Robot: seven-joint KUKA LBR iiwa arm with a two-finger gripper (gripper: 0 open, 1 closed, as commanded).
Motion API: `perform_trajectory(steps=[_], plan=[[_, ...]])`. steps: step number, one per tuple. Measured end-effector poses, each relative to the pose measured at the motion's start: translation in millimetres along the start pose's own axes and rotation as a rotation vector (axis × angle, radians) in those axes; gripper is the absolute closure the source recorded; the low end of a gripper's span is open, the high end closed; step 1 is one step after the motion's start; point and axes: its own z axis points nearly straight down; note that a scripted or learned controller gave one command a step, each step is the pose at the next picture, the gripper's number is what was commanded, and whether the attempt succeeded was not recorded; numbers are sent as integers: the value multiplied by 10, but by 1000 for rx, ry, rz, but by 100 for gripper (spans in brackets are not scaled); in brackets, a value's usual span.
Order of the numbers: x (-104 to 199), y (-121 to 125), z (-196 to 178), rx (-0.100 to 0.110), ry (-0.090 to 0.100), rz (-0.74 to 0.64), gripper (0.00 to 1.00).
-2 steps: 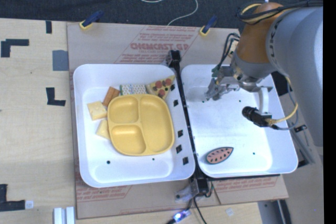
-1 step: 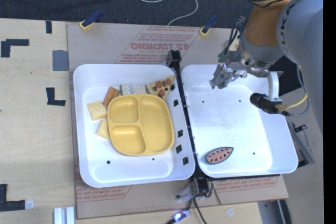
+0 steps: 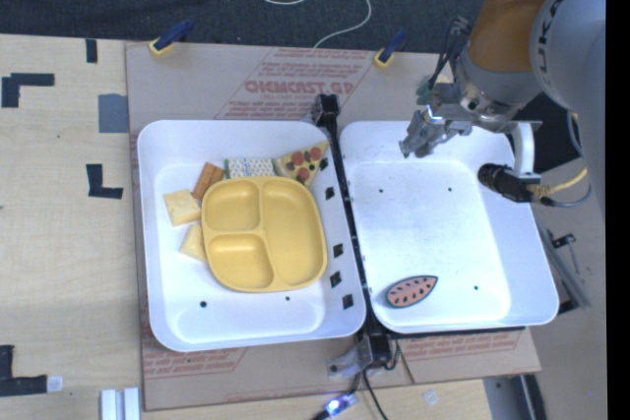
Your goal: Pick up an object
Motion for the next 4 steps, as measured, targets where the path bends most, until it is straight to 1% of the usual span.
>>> perform_trajectory(steps=[1,2,3,4], plan=[[295,-352,30,4,0,-1,100],[638,-614,65,6,0,-1,100],[1139,-1011,45,7,1,-4,100],[1242,-1035,-75,3,0,-1,100]])
